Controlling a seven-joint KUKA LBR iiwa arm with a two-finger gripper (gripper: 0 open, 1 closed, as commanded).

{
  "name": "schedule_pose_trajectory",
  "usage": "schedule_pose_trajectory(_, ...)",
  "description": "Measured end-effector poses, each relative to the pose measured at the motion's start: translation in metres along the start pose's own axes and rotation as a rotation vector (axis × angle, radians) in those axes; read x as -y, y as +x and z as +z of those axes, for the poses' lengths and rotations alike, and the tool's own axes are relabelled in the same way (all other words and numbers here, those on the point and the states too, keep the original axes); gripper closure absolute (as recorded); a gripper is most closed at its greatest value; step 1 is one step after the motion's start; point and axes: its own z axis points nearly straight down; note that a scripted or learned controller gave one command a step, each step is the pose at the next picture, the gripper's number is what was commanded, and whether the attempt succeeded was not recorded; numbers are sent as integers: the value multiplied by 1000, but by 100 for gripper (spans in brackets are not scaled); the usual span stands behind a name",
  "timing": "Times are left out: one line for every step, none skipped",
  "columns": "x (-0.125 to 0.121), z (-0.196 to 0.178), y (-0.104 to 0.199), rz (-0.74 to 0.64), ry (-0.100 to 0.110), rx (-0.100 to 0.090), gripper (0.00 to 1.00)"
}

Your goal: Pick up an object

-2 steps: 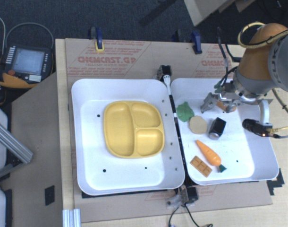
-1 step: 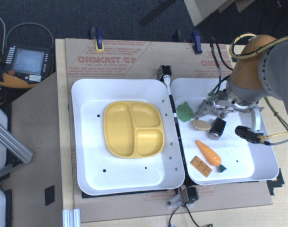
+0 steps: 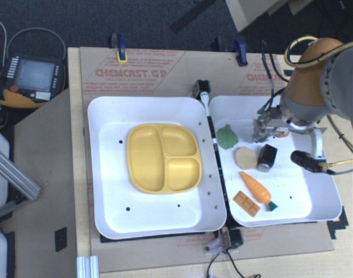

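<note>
My gripper [image 3: 268, 130] hangs over the back middle of the right bin [image 3: 321, 204], reached in from the right on the grey arm with its orange band. Just in front of it lies a small black cylinder [image 3: 267, 157] beside a round beige cookie [image 3: 245, 157]. A green leafy piece [image 3: 226, 136] lies to the gripper's left near the bin wall. An orange carrot [image 3: 257, 188] and a brown cracker [image 3: 246, 203] lie nearer the front. Nothing is visibly held.
The left bin [image 3: 107, 201] holds a yellow divided plate [image 3: 164, 157] at its middle. A black divider strip [image 3: 214, 155] runs between the two bins. Bare white floor shows at the right bin's front right.
</note>
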Motion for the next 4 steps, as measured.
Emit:
schedule_pose_trajectory(3,-61,-6,1,-7,2,100)
schedule_pose_trajectory(9,-109,-9,0,-6,2,100)
schedule_pose_trajectory(12,-169,-17,0,-9,3,100)
schedule_pose_trajectory(11,-198,-17,-1,-7,2,100)
